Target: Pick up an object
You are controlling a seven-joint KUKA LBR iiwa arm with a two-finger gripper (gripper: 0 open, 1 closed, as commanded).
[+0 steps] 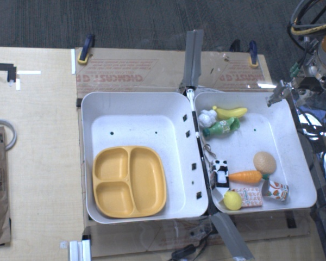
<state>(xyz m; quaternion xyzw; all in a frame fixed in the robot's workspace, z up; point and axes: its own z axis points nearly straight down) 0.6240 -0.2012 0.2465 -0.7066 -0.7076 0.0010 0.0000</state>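
Camera view: gripper (279,93), jaws' state impossible to tell, probably should drop squarely over 1 carrot (244,176).

My two shallow white plastic bins sit side by side on the bench. In the left bin (98,113) a yellow three-compartment plate (130,181) lies toward the near left corner. In the right bin (290,145), a yellow toy banana (231,112) lies at the far end, with a green toy bottle (223,126) just before it. Nearer, a beige egg (264,162) sits right of centre, an orange toy carrot (245,176) beside it, a yellow lemon (232,200) at the near edge and a small printed carton (277,191) right of it. My arm's wrist (315,72) sits beyond the right bin's far right corner.
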